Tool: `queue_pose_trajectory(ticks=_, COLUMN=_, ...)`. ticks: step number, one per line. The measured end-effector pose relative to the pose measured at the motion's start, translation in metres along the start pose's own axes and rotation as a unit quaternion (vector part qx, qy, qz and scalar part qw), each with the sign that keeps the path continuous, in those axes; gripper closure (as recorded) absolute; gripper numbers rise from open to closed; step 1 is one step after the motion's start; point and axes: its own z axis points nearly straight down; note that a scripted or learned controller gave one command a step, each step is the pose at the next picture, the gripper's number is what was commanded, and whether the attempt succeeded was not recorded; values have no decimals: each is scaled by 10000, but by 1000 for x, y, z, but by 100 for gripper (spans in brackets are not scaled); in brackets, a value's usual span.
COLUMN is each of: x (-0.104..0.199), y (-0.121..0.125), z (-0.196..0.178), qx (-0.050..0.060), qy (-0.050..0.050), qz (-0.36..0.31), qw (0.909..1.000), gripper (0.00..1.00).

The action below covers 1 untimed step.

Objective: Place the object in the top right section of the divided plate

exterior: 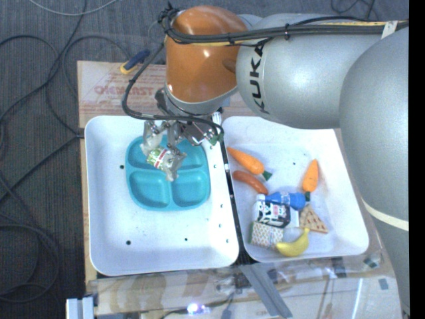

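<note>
Placement step: gripper fingers pinch a small green-labelled can over the blue divided plate, near its upper middle; next, shift toward its top-right section, release.

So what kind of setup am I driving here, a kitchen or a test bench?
Most likely a lab test bench, not a kitchen: two white bins sit on a cardboard-topped bench, loose cables trail over grey carpet, and the food is toys, such as carrots and a banana.
</note>
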Motion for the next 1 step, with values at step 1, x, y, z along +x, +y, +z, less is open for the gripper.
queue_pose_trajectory(ticks=1, x=27, y=18, z=-24, qx=-10, qy=1, qz=91, qw=10000, gripper=100)
